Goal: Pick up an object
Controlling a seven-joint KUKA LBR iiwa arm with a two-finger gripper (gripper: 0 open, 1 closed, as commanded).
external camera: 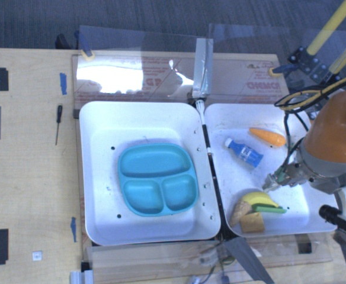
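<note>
Hovering over the right bin (291, 215), gripper (275, 181) sits just above the banana (262, 202); we cannot tell the jaws' state. Blue bottle (244, 152) and carrot (268, 137) lie behind; blue tray (157, 178) in left bin (96, 158)

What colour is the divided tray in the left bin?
Light blue tray, seen in the camera view.

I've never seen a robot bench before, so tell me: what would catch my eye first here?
Probably the bright blue divided tray, lying alone in the left white bin. Next, the arm's orange band at the right edge, above the right bin, where an orange carrot, a blue bottle and a yellow banana lie scattered.
</note>
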